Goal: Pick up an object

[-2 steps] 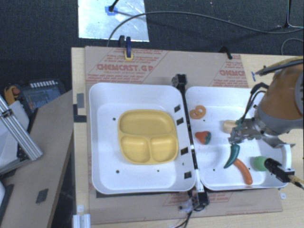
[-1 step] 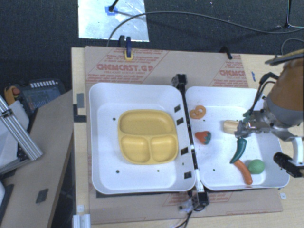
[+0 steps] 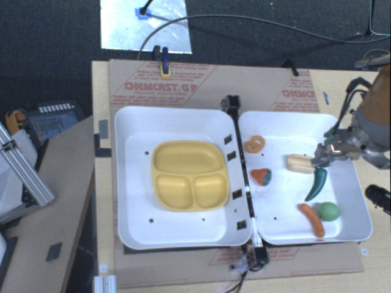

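Dark carpet [image 3: 49, 35] runs behind a wooden bench [image 3: 101, 182] topped with printed cardboard [image 3: 201, 81], and 2 white bins sit on it side by side. Left bin [image 3: 131, 182] is the bigger-looking one and has a yellow tray [image 3: 189, 174] with 3 compartments sitting about in its middle.

Right bin [image 3: 275, 231] has all the small stuff. The arm [image 3: 376, 118] comes in from the right edge, and its gripper [image 3: 325, 154] hangs over the right part of that bin. Honestly can't tell how the jaws stand from this angle, and nothing is clearly pinched between them.

Going down in size: a green pepper [image 3: 316, 185] lies just below the gripper tip, slanting down-left. An orange carrot [image 3: 312, 220] lies near the front, touching or just beside a green ball [image 3: 329, 210]. A beige block [image 3: 299, 163] lies on its side right next to the gripper, on its left. A red strawberry [image 3: 261, 176] sits near the divider, and a small orange pretzel [image 3: 255, 144] is just above it, apart from the rest.
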Robot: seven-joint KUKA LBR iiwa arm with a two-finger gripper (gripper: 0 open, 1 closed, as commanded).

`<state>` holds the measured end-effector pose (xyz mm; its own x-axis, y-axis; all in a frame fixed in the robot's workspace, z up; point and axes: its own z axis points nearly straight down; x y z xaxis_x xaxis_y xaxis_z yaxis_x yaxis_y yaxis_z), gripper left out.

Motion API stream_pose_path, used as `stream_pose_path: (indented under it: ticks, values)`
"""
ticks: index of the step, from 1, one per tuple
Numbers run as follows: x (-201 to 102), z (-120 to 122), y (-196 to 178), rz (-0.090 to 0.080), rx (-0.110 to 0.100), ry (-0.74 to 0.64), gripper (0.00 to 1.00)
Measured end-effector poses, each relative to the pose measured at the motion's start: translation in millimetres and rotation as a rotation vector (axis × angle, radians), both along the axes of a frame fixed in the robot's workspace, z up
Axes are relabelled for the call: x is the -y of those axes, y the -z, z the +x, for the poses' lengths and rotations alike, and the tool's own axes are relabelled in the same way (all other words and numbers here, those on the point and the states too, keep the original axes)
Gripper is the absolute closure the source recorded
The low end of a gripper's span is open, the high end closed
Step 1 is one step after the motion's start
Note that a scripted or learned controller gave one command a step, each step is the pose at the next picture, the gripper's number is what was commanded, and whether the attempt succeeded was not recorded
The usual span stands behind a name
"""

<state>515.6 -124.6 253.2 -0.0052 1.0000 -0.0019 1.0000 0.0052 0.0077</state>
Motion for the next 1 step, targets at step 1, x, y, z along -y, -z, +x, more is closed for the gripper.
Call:
stream_pose_path:
  ticks: [1]
  values:
    - [-49.9, 2.9, -2.7, 0.003, -0.004, -0.004, 1.00]
